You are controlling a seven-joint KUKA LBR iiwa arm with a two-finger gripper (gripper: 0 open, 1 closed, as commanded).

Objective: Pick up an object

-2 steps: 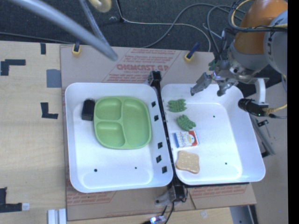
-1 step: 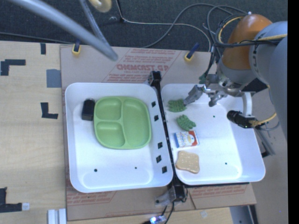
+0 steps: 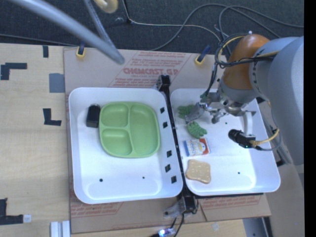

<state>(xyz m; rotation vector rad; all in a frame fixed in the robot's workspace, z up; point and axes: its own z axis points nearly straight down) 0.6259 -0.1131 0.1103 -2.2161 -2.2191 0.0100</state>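
Glossy white bins (image 3: 123, 191): divided green plate (image 3: 130, 130) left; end effector (image 3: 197, 111), grip state unclear, over leafy green pieces (image 3: 196, 129) right.

Robotics lab: grey arm (image 3: 276, 83) w/ orange band over two white bins (image 3: 123, 189) on cardboard sheet (image 3: 148, 68), loose cables (image 3: 197, 19), taped bench (image 3: 29, 132).

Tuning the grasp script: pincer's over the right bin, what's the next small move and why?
Probably a short descent onto the upper green leafy piece. The pincer sits at that piece's right edge, near the right bin's top-left corner, and nothing shows between its fingers. The second green piece, the small packet and the toast slice lie further down the bin, away from it.
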